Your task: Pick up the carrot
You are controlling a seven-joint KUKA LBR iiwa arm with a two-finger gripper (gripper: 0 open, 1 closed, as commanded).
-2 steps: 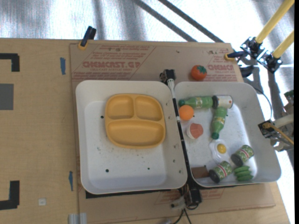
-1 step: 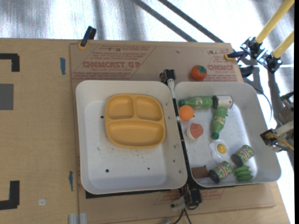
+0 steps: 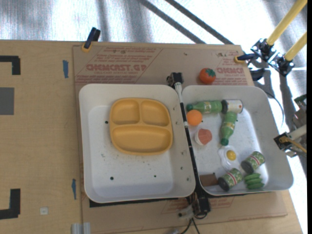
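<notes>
The right bin (image 3: 273, 130) holds several toy foods. A small orange rounded piece (image 3: 194, 117) lies against its left wall, just below a lying green bottle (image 3: 207, 107). It is the most carrot-coloured item in the bin, but I cannot tell whether it is the carrot. An orange-red piece with a green top (image 3: 207, 75) sits on the cardboard outside the bin, behind its far edge. A red-and-white slice (image 3: 204, 136) lies just in front of the orange piece.
A second green bottle (image 3: 227, 126), a fried egg (image 3: 229, 155), two green cans (image 3: 253, 161) (image 3: 230, 178), a green pod (image 3: 253, 181) and a brown block (image 3: 208, 179) fill the right bin's front. The left bin (image 3: 92, 145) holds a yellow divided plate (image 3: 141, 126). Yellow clamps (image 3: 273, 52) stand at the far right.
</notes>
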